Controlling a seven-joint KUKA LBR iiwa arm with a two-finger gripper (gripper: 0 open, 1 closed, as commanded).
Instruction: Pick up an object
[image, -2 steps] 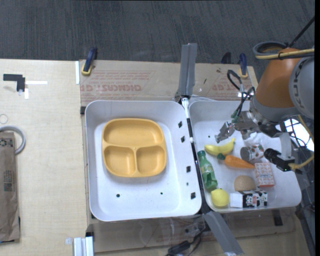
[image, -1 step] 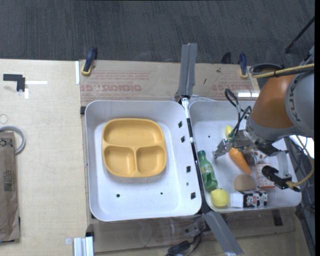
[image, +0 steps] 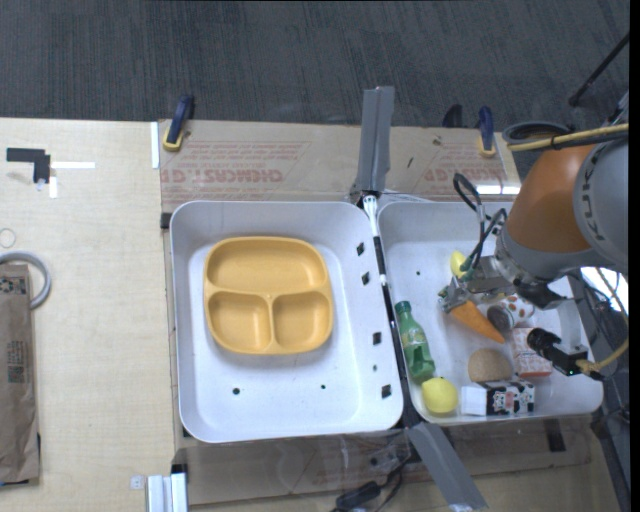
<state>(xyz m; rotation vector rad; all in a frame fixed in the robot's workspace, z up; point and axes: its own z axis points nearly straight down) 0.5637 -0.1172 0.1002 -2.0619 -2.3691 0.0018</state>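
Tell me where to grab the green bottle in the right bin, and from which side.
Probably take the green bottle across its wide middle, coming straight down from above. It lies on its side along the bin's left wall, cap toward the back, so close the fingers across its width. The lemon sits close to its lower end, so stay nearer the middle.

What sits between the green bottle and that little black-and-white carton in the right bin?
A yellow lemon lies between the green bottle and the carton, near the bin's front edge, in the camera view.
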